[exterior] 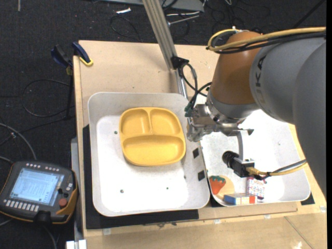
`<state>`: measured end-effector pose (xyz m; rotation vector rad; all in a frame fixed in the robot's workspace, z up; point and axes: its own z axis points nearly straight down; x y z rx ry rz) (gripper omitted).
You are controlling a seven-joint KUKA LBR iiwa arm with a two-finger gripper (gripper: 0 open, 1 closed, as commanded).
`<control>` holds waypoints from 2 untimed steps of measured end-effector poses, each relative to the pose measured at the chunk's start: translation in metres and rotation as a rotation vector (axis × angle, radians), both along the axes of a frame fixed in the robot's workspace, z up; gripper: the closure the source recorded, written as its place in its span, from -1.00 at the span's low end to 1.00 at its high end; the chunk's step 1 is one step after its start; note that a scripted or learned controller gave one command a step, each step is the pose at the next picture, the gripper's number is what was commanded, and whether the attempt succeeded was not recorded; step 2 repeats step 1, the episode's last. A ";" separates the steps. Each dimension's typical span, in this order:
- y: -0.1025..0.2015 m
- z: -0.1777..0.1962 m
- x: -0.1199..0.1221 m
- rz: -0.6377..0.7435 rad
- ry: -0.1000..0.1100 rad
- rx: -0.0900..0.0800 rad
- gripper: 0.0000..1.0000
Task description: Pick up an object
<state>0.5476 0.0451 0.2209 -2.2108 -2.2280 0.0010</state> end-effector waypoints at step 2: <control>0.045 0.004 0.001 0.000 -0.002 0.000 1.00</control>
